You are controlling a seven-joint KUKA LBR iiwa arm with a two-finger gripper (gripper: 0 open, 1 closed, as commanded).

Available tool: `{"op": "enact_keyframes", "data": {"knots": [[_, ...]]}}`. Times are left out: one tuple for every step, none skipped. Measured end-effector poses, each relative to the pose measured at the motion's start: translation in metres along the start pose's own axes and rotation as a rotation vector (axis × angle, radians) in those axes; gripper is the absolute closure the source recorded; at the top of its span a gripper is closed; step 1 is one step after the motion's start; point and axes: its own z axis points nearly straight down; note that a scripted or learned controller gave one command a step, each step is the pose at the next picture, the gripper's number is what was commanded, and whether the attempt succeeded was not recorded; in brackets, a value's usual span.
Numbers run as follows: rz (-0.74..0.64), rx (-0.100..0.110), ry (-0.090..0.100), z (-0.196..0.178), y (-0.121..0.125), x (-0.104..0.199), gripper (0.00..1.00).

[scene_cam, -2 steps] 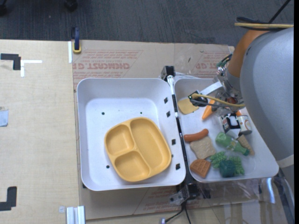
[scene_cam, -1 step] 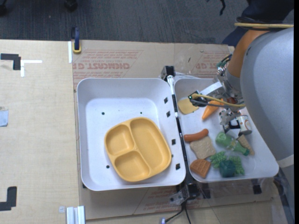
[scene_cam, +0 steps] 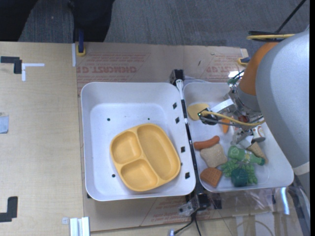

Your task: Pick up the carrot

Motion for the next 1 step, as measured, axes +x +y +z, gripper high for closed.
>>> {"op": "enact_keyframes", "data": {"knots": [[-0.007, 0.002, -0.005, -0.0084, -0.0005, -0.0004, 1.0]]}}
